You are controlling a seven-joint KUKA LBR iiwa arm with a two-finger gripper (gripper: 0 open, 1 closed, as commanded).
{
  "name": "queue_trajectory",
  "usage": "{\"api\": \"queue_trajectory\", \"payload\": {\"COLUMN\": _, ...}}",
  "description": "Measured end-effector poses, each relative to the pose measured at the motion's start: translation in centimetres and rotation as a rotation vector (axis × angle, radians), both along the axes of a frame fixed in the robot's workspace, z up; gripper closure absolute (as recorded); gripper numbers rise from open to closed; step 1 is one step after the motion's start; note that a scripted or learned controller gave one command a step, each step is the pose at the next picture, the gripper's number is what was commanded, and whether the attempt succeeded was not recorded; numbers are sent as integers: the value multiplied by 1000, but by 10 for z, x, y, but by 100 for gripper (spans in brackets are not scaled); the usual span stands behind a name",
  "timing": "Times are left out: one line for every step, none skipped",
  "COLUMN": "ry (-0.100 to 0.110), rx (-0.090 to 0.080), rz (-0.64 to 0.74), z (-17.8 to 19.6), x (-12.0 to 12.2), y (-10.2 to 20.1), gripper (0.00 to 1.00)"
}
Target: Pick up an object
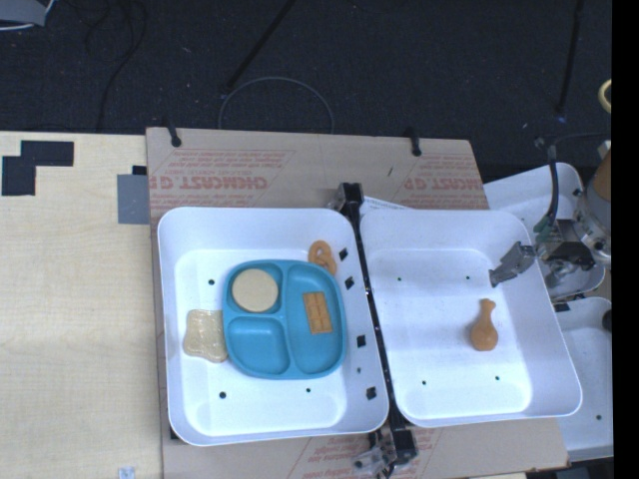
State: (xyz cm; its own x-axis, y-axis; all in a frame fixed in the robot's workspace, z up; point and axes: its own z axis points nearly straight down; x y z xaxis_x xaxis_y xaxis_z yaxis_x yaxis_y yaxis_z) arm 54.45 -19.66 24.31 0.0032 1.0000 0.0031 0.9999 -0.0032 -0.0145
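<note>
Landmark: the black divider [361, 297] between the two white bins.

1. Right bin [559, 387]. A tan, pear-shaped object [484, 326] lies on the bin floor, well to the right of the divider and near the bin's right wall. It is the nearest candidate for the pick.
2. Left bin [180, 407]. A blue compartment tray [284, 318] sits just left of the divider. It carries a round tan disc [255, 289] and an orange rectangular piece [318, 312]. A pale, toast-like piece [206, 334] touches the tray's far side from the divider. A small pretzel-like item [322, 255] lies between the tray and the divider, toward the back.
3. Hand [511, 264]. It is positioned at the right bin's far edge from the divider, above and apart from the pear-shaped object. Whether it is apart or together cannot be told at this resolution. Nothing is seen clamped in it.

Progress: judged early. No object is lifted; all items rest in their bins. Remaining steps: approach, descend, grasp, lift.
</note>
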Motion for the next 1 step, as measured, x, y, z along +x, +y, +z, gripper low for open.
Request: {"api": "queue_trajectory", "payload": {"ry": -13, "rx": -3, "rz": 3, "z": 7, "x": 2, "y": 0, "gripper": 0}}
